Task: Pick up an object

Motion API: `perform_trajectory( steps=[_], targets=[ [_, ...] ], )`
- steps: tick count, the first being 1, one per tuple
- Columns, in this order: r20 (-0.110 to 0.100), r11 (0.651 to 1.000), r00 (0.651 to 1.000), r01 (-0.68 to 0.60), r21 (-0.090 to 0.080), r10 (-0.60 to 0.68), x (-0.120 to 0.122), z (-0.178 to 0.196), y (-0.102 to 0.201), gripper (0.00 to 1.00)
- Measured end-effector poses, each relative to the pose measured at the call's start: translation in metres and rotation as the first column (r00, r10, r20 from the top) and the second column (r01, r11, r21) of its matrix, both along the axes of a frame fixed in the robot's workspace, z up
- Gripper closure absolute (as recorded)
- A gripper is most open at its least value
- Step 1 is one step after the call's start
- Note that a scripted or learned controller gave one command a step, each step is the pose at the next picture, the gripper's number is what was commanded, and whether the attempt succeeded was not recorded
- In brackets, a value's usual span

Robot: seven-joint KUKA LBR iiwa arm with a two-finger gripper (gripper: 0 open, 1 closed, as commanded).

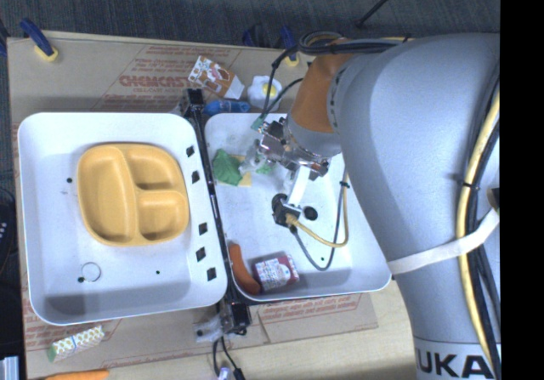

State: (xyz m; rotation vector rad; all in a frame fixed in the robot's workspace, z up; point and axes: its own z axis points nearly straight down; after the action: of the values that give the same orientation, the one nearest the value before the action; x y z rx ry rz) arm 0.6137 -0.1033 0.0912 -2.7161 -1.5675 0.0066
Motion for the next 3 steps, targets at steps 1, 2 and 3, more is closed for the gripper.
perform_trajectory(
  steps=[1, 2, 3],
  targets=[
    [0.004, 1.000, 1.000, -0.026, -0.001, 0.026, 0.043, 0.019, -0.020, 0.00],
    [0.000, 0.993, 0.993, 0.116, -0.001, -0.116, -0.001, 0.000, 0.011, 0.00],
    [0.002, 0.989, 0.989, 0.147, -0.001, -0.147, 0.021, 0.001, 0.011, 0.00]
  ],
)
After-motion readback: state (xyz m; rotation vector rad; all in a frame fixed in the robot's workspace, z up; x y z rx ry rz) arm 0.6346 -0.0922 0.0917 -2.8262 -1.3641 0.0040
